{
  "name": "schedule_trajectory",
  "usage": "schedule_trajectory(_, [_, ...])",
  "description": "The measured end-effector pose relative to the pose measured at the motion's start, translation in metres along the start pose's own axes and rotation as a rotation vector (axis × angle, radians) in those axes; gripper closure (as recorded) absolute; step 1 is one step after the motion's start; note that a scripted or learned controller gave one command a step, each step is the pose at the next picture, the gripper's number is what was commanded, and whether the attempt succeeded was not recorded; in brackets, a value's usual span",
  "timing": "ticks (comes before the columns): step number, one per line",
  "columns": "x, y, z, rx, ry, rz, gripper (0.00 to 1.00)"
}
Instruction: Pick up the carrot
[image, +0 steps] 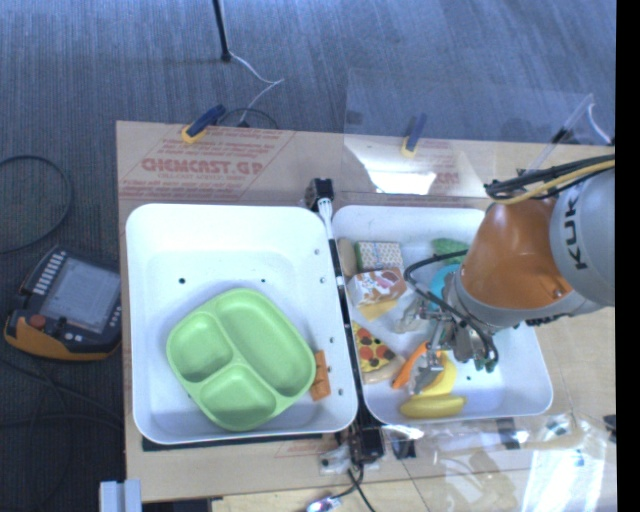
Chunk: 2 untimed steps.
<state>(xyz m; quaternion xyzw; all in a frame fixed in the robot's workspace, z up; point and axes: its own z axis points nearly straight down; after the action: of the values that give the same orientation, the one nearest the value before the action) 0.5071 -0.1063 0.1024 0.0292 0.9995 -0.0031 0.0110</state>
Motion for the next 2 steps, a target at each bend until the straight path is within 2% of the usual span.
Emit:
schedule_trajectory(1, [0.015,-0.002,0.010,-0.004,0.000,0.326,0.00])
schedule_trajectory(2, [0.012,-0.002,-0.002,-0.003,-0.007,0.325,1.00])
